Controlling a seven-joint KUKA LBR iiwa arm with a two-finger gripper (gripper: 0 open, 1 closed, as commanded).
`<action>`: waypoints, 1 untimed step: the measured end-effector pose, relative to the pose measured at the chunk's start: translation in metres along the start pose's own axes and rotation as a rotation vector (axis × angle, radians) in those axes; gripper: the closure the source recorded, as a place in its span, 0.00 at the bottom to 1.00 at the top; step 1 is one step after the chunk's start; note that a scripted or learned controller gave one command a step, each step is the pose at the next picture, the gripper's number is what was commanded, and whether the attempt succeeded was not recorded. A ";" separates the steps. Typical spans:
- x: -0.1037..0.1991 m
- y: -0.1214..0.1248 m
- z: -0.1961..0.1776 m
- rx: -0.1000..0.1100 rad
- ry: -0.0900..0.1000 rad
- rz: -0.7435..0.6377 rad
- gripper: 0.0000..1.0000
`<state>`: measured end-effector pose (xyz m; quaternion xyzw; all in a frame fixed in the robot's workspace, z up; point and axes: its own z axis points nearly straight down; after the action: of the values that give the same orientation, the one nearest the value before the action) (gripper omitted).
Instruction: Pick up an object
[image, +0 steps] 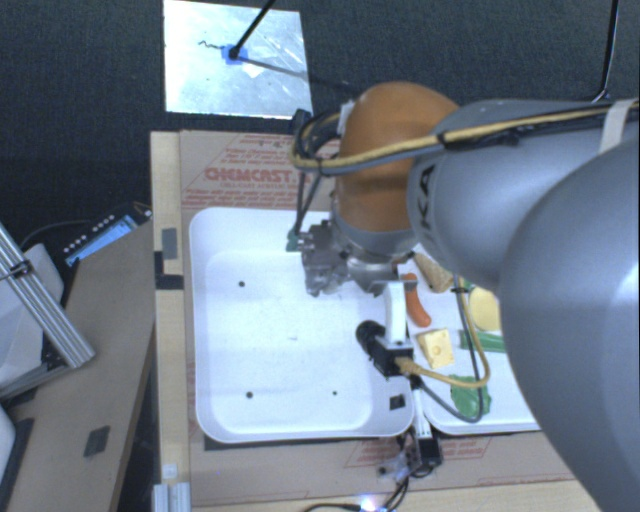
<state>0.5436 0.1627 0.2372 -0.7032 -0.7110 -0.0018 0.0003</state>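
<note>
We see the end effector over the left bin, at its twelve o'clock rim; its state we cannot tell. Objects lie in the right bin.

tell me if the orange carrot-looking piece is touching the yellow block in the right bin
Apart. The camera view shows the orange piece lying above the yellow block, with a strip of white bin floor between them.

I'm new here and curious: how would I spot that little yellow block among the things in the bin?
Find the right-hand white bin, mostly hidden under the grey arm. Near its left wall lies the yellow block, just below an orange piece. It alone is squarish and pale yellow.
</note>
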 end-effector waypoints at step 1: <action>0.078 -0.050 0.019 0.005 0.000 -0.002 1.00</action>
<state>0.4923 0.2402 0.2183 -0.7026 -0.7116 -0.0001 0.0023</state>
